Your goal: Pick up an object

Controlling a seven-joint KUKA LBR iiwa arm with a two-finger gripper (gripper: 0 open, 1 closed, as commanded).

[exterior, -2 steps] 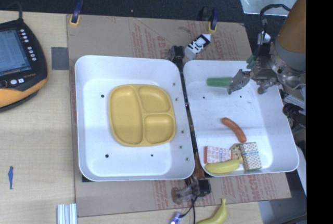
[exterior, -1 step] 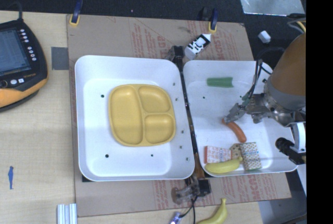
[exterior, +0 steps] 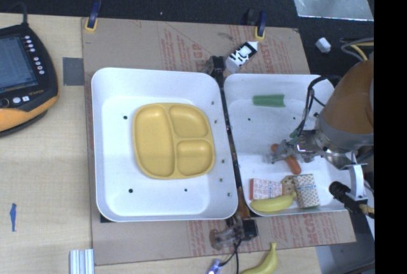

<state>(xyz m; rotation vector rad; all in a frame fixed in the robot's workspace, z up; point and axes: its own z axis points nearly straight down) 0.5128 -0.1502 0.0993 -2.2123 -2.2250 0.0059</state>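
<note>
Partly cut off, arm (exterior: pixel 346 114) hides bin (exterior: pixel 267 85) corner.

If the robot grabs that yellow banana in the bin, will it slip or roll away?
The banana looks smooth and curved, so it could slip between hard fingers. Its bend probably stops it rolling far; it may rock or spin instead. It lies against the bin's front wall beside a small box, so a push would likely just wedge it there.

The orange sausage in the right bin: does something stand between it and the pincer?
Nothing visible does. The pincer is right at the orange sausage, with only bare right bin floor around them. The green block lies apart.
</note>
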